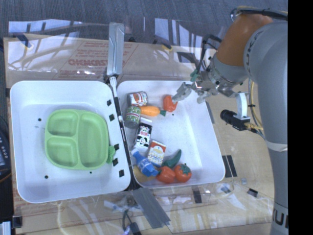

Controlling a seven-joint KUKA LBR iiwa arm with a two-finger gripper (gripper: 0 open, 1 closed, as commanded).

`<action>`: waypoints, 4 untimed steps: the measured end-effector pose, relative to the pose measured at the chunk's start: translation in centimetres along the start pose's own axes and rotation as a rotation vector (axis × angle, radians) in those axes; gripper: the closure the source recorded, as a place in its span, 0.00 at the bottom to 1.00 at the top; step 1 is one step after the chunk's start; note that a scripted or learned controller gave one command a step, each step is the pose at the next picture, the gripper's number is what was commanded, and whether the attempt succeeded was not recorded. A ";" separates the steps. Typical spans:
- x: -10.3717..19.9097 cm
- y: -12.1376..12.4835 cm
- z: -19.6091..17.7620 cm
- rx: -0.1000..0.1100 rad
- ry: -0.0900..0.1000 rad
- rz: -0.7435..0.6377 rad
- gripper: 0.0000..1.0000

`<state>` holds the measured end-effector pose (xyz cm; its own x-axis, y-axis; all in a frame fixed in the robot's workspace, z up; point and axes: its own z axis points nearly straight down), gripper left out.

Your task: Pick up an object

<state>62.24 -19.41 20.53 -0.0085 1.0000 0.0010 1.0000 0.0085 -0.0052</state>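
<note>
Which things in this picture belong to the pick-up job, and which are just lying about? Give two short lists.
Job: gripper; right bin with its pickable toys: red pepper, carrot, two cans, milk carton, tomato.

Lying about: left bin; green divided plate in it; cardboard sheet behind the bins.

The arm (264, 48) gets chopped off at the top and right edges. Labels on the can (138, 99) and little cartons (143, 136) are way too small to read.
</note>
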 end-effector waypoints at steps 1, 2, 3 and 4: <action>0.2 3.3 10.3 -0.004 -0.002 -0.222 0.00; 9.3 3.6 11.3 -0.002 -0.002 -0.469 0.00; 9.2 3.6 10.3 0.000 -0.004 -0.472 1.00; 15.7 3.6 1.2 -0.005 -0.002 -0.281 1.00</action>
